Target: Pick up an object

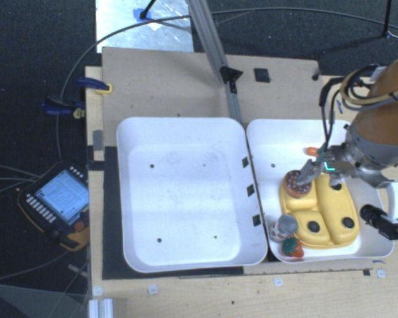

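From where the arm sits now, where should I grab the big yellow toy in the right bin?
Probably the yellow toy's narrower upper-left end, coming straight down from above. It lies flat and broad, and its lower body looks too wide to span. The pincer hovers there, beside the brown round piece.

I get even, bright overhead light w/ soft faint shadows. Left bin (179, 191) nearly blows out white, little detail. Foil sheet (142, 18) up top glares. Dark floor (33, 45) reads grainy. Overall slightly soft, low-res.

robotics lab | teach pendant (56, 201) | bench clamps (61, 106) | floor cables (26, 174)
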